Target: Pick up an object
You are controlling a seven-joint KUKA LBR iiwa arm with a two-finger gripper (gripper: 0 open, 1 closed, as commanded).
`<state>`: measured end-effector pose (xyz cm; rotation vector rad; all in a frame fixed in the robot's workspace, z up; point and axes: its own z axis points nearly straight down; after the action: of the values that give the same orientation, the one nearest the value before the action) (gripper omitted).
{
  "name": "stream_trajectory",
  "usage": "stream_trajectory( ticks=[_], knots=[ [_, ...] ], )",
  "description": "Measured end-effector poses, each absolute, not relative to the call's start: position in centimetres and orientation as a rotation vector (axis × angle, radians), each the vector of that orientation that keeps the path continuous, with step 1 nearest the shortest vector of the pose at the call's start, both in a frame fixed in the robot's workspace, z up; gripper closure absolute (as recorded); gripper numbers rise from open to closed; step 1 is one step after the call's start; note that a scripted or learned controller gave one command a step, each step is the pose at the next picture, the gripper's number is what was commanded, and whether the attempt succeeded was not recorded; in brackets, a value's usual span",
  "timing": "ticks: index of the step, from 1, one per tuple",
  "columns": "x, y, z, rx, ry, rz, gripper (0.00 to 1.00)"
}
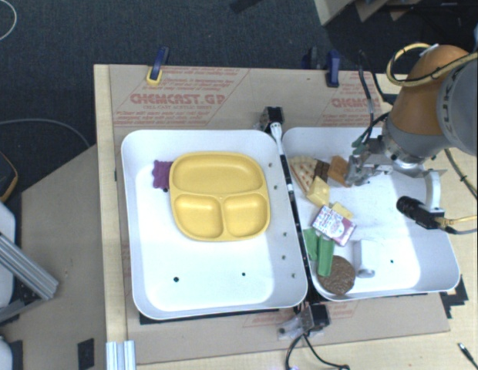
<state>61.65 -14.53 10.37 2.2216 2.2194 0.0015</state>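
Where dark carpet surrounds it, the pale wooden surface carries two shallow white bins: left bin w/ a yellow divided plastic tray; right bin, cluttered w/ small items. Grey jaws sit by its far edge beside a brown block; grip state unclear.

The arm was cut off by the right edge, so its upper links could not be seen. The claw sat under the wrist, its fingers too small and shadowed to read. A purple object lay partly hidden behind the yellow divided tray — its shape could not be told. The print on the small packet was too blurred to read, and the brown round thing partly covered the green pieces.
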Motion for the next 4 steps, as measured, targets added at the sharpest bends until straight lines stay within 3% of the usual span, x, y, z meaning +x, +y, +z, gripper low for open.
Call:
stream_trajectory(
  ticks=[2, 4],
  knots=[
    [61.8, -14.4, 22.2, 2.214, 2.217, 0.007, 1.00],
    [64.3, -3.3, 21.7, 2.214, 2.227, 0.005, 1.00]
  ],
)
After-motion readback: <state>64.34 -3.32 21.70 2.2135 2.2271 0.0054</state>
